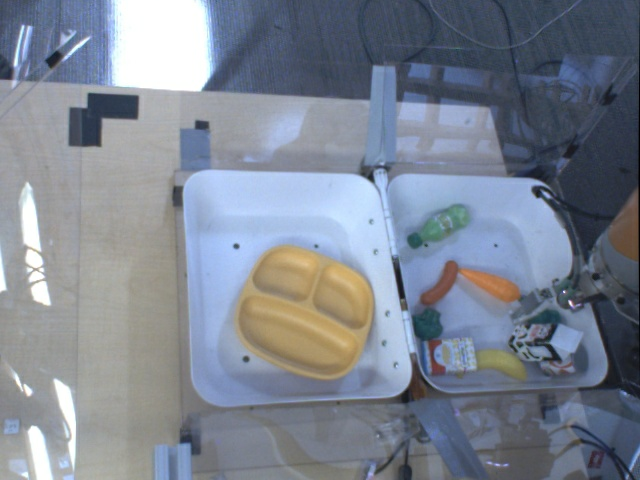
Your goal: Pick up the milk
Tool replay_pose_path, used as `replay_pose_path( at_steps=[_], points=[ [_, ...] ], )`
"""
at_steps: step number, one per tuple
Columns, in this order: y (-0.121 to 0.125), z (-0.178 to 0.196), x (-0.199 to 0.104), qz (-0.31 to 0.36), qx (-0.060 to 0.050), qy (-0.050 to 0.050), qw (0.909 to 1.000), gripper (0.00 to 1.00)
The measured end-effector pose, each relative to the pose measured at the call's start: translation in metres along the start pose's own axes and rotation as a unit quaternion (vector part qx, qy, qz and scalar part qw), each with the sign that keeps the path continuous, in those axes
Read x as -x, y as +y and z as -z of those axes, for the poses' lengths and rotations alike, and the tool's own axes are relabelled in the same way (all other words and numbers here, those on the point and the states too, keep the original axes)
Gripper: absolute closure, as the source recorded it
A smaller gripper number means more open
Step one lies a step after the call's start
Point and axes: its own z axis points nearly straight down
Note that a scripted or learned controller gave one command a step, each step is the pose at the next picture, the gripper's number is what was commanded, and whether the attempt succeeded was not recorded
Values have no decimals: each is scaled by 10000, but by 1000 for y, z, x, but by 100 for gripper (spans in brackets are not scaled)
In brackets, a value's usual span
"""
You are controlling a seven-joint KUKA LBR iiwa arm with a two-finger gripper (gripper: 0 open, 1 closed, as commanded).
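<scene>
milk lies in right bin, front-right corner, close to right wall and front rim | long axis runs left-right, tilted slightly; which end is the top unclear | banana just left, little free room | gripper directly above milk, opening cannot be told, nothing seen held | yellow tray in left bin

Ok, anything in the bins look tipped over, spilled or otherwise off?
No spill or damage that I can see. The milk carton lies on its side in the right bin's near-right corner, next to the banana. The gripper is just above it.
</scene>
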Motion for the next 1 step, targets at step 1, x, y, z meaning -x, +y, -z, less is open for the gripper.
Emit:
replay_pose_path(
  at_steps=[1],
  points=[
    [1,-59,1,1744,22,-11,9847,0]
  ],
)
